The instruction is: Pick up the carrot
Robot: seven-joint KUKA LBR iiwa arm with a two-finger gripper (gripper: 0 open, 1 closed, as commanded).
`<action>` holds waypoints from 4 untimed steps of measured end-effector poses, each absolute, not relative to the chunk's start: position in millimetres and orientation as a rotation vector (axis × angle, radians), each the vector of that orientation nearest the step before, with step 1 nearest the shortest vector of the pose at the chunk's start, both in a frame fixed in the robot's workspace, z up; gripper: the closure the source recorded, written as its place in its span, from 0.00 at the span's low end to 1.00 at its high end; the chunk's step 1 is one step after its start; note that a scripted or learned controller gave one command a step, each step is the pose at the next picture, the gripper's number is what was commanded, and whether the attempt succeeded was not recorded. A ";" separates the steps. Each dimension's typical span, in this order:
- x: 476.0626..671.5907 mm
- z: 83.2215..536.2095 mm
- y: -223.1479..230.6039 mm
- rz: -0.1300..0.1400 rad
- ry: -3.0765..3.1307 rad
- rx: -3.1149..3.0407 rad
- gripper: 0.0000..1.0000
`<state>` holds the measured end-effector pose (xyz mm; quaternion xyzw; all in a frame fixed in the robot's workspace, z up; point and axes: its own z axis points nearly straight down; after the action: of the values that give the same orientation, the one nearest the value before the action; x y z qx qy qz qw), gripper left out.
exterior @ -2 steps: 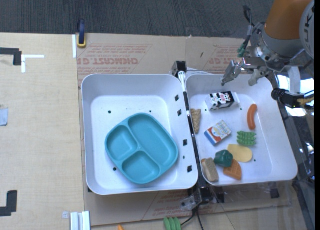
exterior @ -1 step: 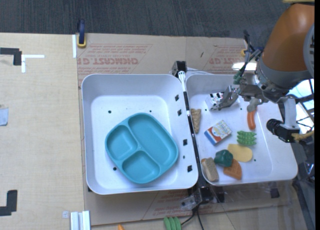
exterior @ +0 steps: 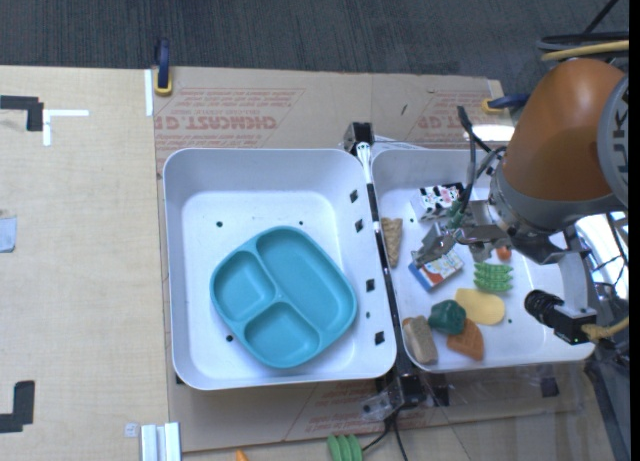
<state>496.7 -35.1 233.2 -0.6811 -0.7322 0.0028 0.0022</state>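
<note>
The carrot lies near the front edge of the right bin. It is a short orange piece with a dark green top pointing up-left. My gripper hangs over the middle of the right bin, above a small blue and white box. It is roughly a hand's width behind the carrot and apart from it. The grey arm with its orange band covers the bin's right rear part.
Around the carrot lie a yellow piece, a green ridged piece and a brown bread-like piece. A tan cone and a black-and-white toy sit further back. The left bin holds a teal divided plate.
</note>
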 end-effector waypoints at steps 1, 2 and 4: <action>494.5 229.2 -55.3 0.004 -2.665 -1.659 0.00; 481.5 195.2 -94.3 0.000 -2.952 -1.072 0.00; 481.3 98.1 -120.6 -0.004 -2.929 -1.143 1.00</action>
<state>481.3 -120.6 98.1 -0.3635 -0.9316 -0.0012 -0.0011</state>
